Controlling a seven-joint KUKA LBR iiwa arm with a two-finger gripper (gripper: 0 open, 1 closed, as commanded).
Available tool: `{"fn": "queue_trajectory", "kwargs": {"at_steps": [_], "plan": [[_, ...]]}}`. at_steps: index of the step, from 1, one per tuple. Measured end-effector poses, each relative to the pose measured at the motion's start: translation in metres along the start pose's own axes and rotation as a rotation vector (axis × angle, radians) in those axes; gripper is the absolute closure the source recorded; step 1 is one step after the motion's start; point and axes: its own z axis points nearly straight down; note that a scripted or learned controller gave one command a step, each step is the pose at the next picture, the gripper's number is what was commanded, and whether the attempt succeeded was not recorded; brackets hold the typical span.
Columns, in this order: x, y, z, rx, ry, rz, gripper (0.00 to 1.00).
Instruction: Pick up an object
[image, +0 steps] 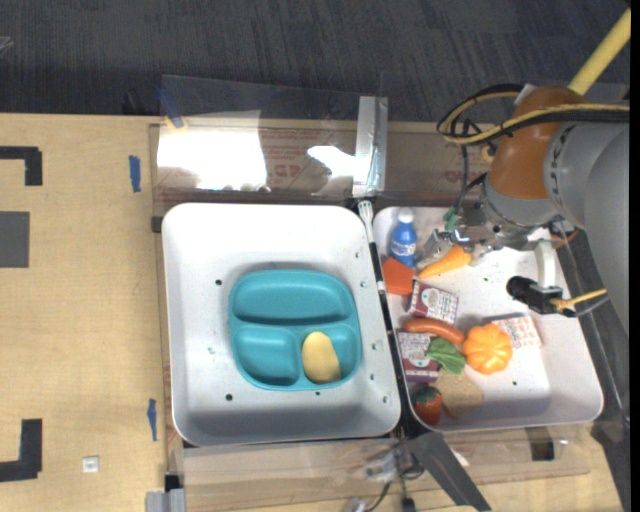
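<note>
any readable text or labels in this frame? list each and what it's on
None can be read.
Water bottle: blue label, print too small.
Small carton: red and white printing, blurred.
Packet under the toy vegetables: printed, blurred.
Red-and-white card beside the orange pumpkin: lettering too small.
Teal tray and left bin: no markings.

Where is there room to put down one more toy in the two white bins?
The left bin has bare white floor all around the teal tray, which holds a yellow potato. In the right bin, bare floor lies right of the orange pumpkin. Its left side is crowded: bottle, carrot, cartons, tomato.
</note>
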Motion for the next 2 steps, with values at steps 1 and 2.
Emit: {"fn": "queue_trajectory", "kwargs": {"at_steps": [1,2], "plan": [[-0.001,0.002,-0.013,-0.008,-0.002,0.001,1.0],[0.049,0.017,-0.105,-0.013,-0.001,0.004,1.0]]}}
